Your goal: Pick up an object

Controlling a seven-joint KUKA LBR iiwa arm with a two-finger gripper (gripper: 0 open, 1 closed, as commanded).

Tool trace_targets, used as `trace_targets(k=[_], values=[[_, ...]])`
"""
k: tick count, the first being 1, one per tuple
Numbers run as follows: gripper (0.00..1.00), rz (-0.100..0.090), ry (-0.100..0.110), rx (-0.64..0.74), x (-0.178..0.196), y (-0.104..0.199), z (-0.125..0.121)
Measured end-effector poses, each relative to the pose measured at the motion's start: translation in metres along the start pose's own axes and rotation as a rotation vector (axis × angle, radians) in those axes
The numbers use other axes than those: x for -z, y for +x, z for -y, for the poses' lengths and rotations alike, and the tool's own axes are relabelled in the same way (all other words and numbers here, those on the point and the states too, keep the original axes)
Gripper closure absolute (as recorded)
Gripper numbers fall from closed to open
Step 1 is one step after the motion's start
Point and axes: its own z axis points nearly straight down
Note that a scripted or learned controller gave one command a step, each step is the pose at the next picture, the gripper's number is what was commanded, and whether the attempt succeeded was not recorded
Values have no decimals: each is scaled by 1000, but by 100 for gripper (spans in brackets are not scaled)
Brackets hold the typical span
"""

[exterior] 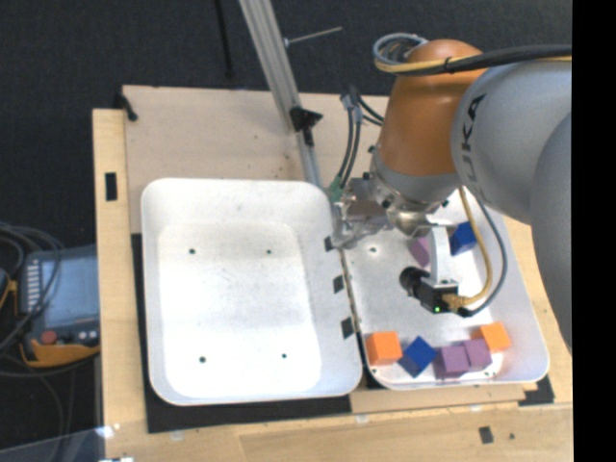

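While the arm is reaching in from the right, the end effector (364, 221) is hanging over the upper left part of the right bin (525, 296), close to the wall shared with the left bin (173, 200); whether it is open or closed cannot be told from this angle, because the wrist and the orange band (423, 114) above it are covering the working end, and nothing is showing as gripped. The nearest candidates are lying to its right and slightly toward the viewer: a small purple block (421, 250) just beside the wrist, and a blue block (463, 238) a little farther right, both partly hidden behind a white bracket and cable. The remaining blocks are sitting well apart from the end effector along the near rim of the same bin: an orange block (384, 347), a second blue block (419, 355), two purple blocks (463, 358) touching each other, and a second orange block (495, 336) at the right end of the row. Counted, that is making three purple, two blue and two orange, seven in all, though more may be lying hidden under the arm. Being roughly cubic, the blocks are offering no clear long axis. The coming move is likely calling for a short shift rightward or a longer reach toward the near rim. Both bins are resting on the wooden counter (192, 114).
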Motion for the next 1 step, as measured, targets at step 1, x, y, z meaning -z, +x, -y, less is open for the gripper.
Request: trace_targets(k=[1], values=[[100,-1,-3,3,6,52,9]])
